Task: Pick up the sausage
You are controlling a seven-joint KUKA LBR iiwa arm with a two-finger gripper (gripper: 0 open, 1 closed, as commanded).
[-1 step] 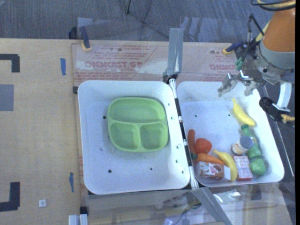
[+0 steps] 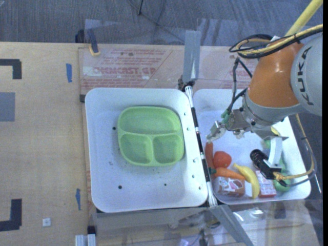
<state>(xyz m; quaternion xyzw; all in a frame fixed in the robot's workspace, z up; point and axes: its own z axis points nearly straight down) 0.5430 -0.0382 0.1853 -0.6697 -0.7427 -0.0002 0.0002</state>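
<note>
The arm's jaws [image 2: 221, 129] hang over the upper part of the right bin [image 2: 205, 102], spread apart with nothing between them, one finger tip pointing toward the bin's left wall. The sausage [image 2: 208, 155], a slim orange-red piece, lies just below the jaws, lengthwise along that left wall and touching or nearly touching it. Beside it, further from the wall, sit a tomato [image 2: 222, 159], a carrot [image 2: 229, 173] and a banana [image 2: 249, 176], crowded close together. Well off to the far side of the jaws, the left bin [image 2: 102, 188] holds a green divided plate [image 2: 150, 136]. The step in hand looks like the approach. To do it well, the jaws should move over the sausage's middle and turn so the fingers close across its narrow width. The hard part is the wall: one finger needs room between sausage and wall, the other between sausage and tomato. A straight, slow descent would avoid nudging the neighbours.
</note>
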